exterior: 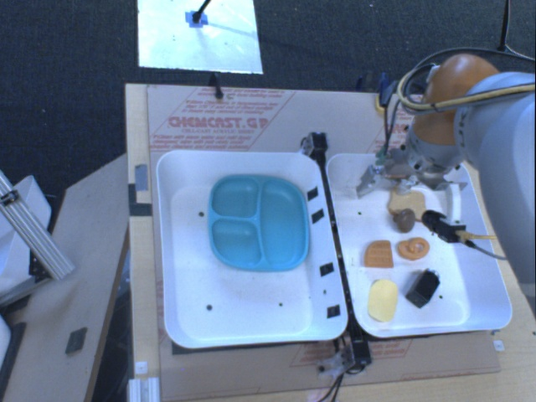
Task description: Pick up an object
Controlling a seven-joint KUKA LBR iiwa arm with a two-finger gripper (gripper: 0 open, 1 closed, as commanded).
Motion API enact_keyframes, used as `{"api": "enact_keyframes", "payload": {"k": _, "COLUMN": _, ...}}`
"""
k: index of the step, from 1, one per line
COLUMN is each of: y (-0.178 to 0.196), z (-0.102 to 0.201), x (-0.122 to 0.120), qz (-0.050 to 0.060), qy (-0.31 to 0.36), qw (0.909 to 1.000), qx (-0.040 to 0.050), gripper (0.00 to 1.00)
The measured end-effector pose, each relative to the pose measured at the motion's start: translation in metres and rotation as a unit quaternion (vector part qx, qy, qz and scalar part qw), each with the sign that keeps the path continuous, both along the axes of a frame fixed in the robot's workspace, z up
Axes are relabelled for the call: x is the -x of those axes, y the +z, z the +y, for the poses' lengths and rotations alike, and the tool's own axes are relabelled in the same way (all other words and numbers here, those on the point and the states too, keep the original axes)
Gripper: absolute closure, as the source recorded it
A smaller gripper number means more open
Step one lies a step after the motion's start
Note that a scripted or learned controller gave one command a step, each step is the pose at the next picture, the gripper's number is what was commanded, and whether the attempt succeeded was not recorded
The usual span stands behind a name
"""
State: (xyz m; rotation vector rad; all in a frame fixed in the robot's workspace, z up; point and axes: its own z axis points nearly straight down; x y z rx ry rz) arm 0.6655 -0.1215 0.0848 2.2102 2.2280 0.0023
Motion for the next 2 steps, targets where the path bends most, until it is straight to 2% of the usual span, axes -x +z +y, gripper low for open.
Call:
{"api": "enact_keyframes", "payload": {"k": 1, "y": 0.014, "z": -0.001, "x": -0.002, "qz": -0.004, "qy": 0.001, "qw": 1.0, "qx": 0.0015, "gripper": 1.0}}
{"api": "enact_keyframes", "payload": {"k": 2, "y": 0.06, "z": -0.007, "x": -0.001, "qz": 0.0, "qy": -0.003, "qw": 1.0, "qx": -0.0003, "gripper": 1.0}}
